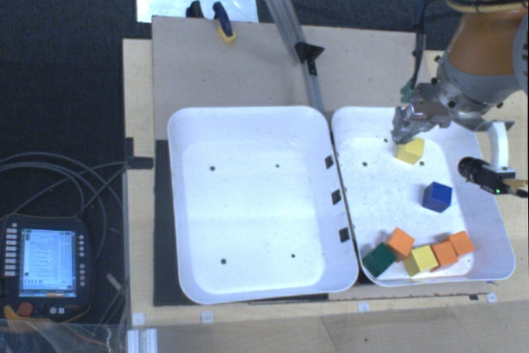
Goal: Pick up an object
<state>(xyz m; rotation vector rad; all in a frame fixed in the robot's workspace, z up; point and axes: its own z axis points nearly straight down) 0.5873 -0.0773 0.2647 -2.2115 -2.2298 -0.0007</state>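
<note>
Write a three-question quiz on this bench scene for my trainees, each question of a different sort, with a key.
1. True or false: the blue cube lies in the left bin.
2. Which block lies nearest the gripper? A) green cube B) yellow block C) blue cube
3. Fill in: the cluster along the right bin's near edge holds ___ orange blocks.

Key: 1 false; it lies in the right bin. 2 B. 3 three.
</note>
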